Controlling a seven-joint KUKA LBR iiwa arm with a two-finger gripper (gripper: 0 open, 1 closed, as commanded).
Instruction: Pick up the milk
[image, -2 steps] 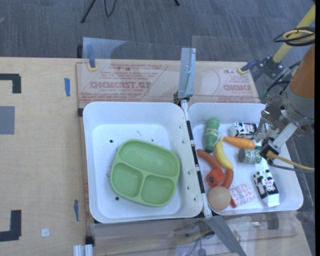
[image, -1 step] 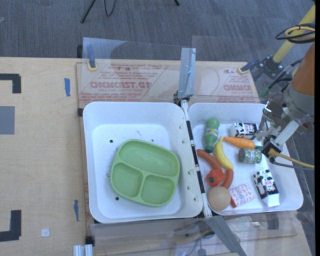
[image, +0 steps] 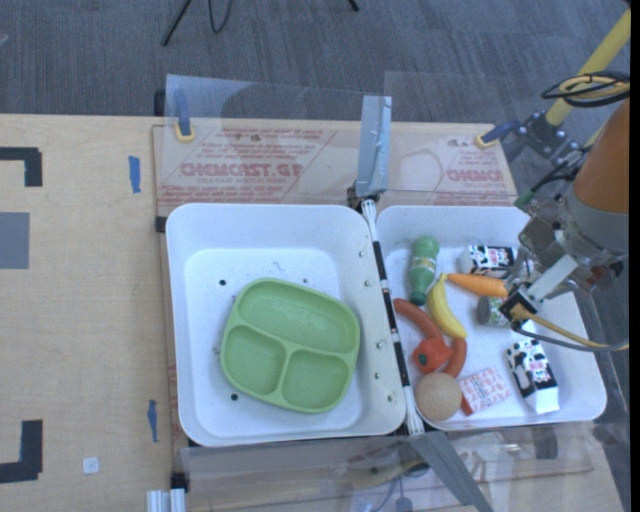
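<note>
A: Position of the pincer (image: 512, 303)?

B: Low over the right-hand shallow white plastic bin (image: 590, 400), hanging off the grey arm with the orange band (image: 605, 180) that enters from the right. The tips sit around a small grey object I can't identify; the view is too coarse there to say whether the pincer is apart or together.

A: And the milk?

B: Two candidates. One small white carton with black cow patches (image: 532, 373) lies below the pincer, toward the near edge of the bin, apart from it. A second cow-patched carton (image: 490, 259) lies just above and to the left of the pincer. Neither sits between the tips.

A: Neighbours?

B: An orange plastic carrot (image: 478, 284) points in from the left, its tip just beside the pincer. Further left: a yellow banana (image: 446, 306), a green bottle (image: 422, 263), a red sausage-like piece (image: 418, 319), a red tomato (image: 432, 356). Below-left, a tan egg-shaped ball (image: 438, 396) and a red-and-white packet (image: 484, 388) (probably a sachet).

A: Other bin?

B: Well to the left, the second white bin (image: 190, 300) holds a light green divided plastic tray (image: 289, 345).
</note>
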